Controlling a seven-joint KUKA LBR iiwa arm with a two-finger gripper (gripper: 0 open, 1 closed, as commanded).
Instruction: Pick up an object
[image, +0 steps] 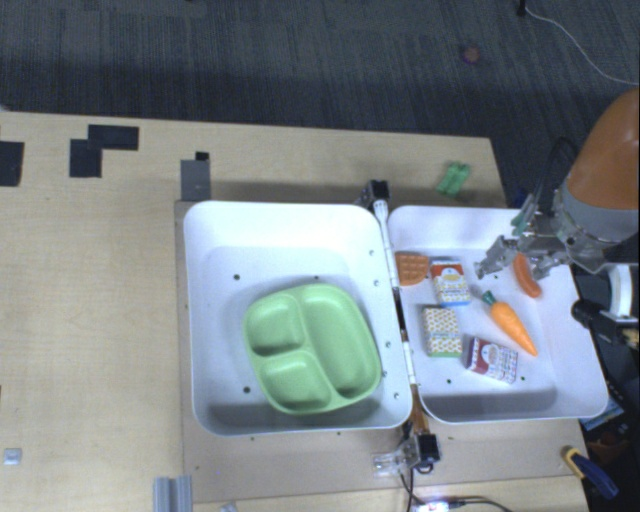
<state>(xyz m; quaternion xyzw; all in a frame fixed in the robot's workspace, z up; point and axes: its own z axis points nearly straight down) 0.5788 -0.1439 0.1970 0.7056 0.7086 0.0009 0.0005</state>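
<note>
On the tabletop (100, 300) the left bin (215, 400) carried a green divided plate (312, 347), while the right bin (575, 395) held a carrot (512, 325), small cartons and a snack packet. The claw (524, 262) hung over that bin's far right corner, seemingly pinching a small orange-red piece (527, 278). This looked like the grasp itself, though a blurred view left the grip uncertain; the next move would call for a straight lift clear of the bin wall.

Pale wooden bench (90, 330), dark carpet (300, 60)

Bench (90, 330) w/ two white bins (215, 250)
</note>
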